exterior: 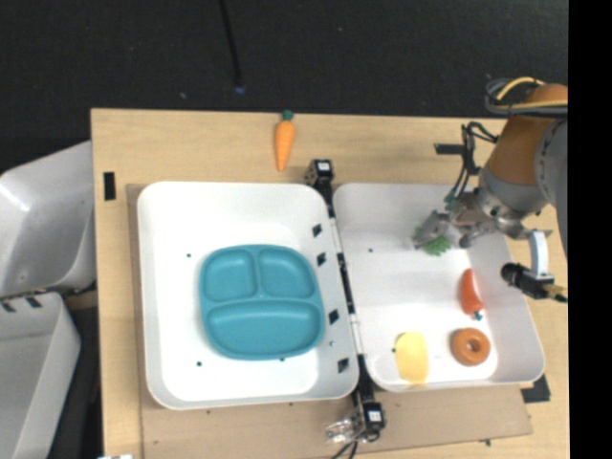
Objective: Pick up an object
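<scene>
My gripper (438,231) hangs over the back part of the right bin (382,285), reaching in from the right. A small green object (437,248) lies right at its tip and is partly hidden by it; whether it is held is unclear. Nearer the front of the same bin lie a red pepper-like piece (469,292), a brown doughnut (470,346) and a yellow piece (412,356). These three lie apart from the gripper.
The left bin (163,256) holds a blue divided plate (260,300). An orange carrot (284,142) lies on the wooden bench behind the bins. A black clip (320,171) sits where the bins meet at the back.
</scene>
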{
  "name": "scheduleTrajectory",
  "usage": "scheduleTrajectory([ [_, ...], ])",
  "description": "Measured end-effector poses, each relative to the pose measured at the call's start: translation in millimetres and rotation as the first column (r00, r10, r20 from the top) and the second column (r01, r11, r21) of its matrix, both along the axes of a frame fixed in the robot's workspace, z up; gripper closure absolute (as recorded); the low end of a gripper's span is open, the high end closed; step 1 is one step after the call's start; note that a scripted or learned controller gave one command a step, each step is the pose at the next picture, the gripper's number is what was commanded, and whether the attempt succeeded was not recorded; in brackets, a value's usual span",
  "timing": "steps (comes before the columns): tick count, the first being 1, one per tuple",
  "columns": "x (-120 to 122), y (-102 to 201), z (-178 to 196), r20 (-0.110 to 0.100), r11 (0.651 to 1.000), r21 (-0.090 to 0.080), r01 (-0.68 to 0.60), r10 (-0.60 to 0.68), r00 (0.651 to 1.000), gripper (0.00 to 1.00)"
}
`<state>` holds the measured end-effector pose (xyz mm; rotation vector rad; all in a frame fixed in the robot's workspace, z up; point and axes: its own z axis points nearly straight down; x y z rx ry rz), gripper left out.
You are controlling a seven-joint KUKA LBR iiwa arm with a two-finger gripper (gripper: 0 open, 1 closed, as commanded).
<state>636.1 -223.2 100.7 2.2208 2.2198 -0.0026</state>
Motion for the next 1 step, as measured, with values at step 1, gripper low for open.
scheduleTrajectory([
  [1, 1.2, -1.2, 13.4, 0.006, 1.0, -0.003, -0.001, 0.001, 1.0, 1.0],
])
